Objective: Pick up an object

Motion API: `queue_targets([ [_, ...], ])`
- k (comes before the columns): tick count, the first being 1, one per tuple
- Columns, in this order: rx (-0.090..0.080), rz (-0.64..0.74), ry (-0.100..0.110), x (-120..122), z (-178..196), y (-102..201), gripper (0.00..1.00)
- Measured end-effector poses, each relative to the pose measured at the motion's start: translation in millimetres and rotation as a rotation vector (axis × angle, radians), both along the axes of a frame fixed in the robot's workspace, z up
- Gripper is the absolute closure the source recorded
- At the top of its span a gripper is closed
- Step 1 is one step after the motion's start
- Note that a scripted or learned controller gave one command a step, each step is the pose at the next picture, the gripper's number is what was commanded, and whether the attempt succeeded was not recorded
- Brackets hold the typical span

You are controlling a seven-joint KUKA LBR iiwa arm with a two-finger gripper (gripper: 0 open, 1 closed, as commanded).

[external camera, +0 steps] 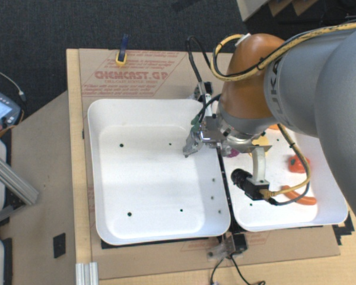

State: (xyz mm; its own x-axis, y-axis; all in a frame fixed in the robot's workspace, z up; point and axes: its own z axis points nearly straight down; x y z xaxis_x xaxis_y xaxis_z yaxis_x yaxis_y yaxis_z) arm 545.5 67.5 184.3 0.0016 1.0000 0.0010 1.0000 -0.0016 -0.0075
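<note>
The worktop is covered by a brown cardboard sheet with red lettering, and the left bin sits in the middle of it. The grey arm is the next biggest thing. It reaches in from the right of the left bin, and its orange band hangs above that bin's far right corner. The left bin is a shallow white tray with only a few small dark dots on its floor. The right bin sits flush against the left bin's right wall and is largely hidden under the arm.

The hand hangs just inside the left bin's right wall, about halfway along it. It is over bare white floor and nothing shows in its grip. From this angle I cannot tell whether it is released or clenched.

All the loose objects lie to the right of the left bin, in the other tray:
- An orange piece lies well away from the hand.
- A second orange piece lies nearer the front, also well away.
- A small yellow piece peeks out from under the wrist.
- A small purple piece lies just past the left bin's right wall, and is the object nearest the hand without touching it.

A small yellow and blue clamp grips the cardboard edge beyond the left bin's far side.
</note>
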Motion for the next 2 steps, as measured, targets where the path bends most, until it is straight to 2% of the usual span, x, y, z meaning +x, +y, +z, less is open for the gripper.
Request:
queue_targets([
  [1, 0.001, 0.006, -0.02, 47, 86, 34, 0.0],
  [2, -0.001, 0.008, 0.01, -8, -53, 92, 0.0],
])
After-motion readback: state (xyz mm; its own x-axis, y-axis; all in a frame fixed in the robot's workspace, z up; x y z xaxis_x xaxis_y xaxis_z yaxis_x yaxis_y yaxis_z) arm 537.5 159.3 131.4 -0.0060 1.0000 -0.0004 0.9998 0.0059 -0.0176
